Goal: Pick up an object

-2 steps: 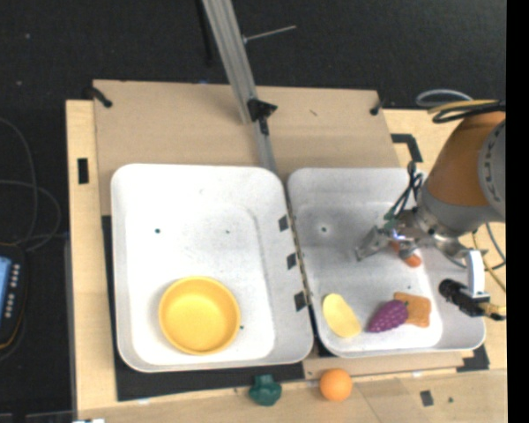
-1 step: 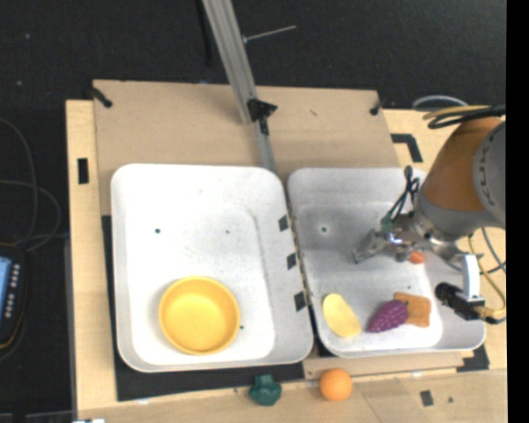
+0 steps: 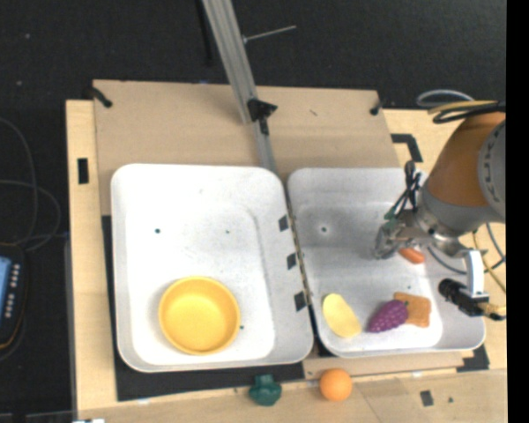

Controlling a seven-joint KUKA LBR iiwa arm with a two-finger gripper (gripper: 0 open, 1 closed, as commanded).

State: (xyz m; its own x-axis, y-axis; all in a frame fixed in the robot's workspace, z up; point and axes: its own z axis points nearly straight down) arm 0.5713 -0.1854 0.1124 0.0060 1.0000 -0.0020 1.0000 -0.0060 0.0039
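Gripper (image 3: 390, 241) is sitting low in the right bin (image 3: 335, 205), near its right side, arm reaching in from the right; can't tell if it's open or closed, too small and blurred. A small orange piece (image 3: 412, 256) is lying just beside it, lower right, partly hidden by the wrist; contact unclear, nothing visibly being gripped. Other candidates are lying along the bin's near edge: purple grapes (image 3: 388, 316) touching an orange block (image 3: 415, 309), and a pale yellow item (image 3: 341, 315) further left, apart from the gripper. Left bin (image 3: 194, 201) is holding a yellow bowl (image 3: 199, 315). Orange ball (image 3: 335, 384) and green thing (image 3: 265, 390) are sitting on the bench outside the bins. Judging progress: approach looks done, grasp not confirmed, lift remaining.
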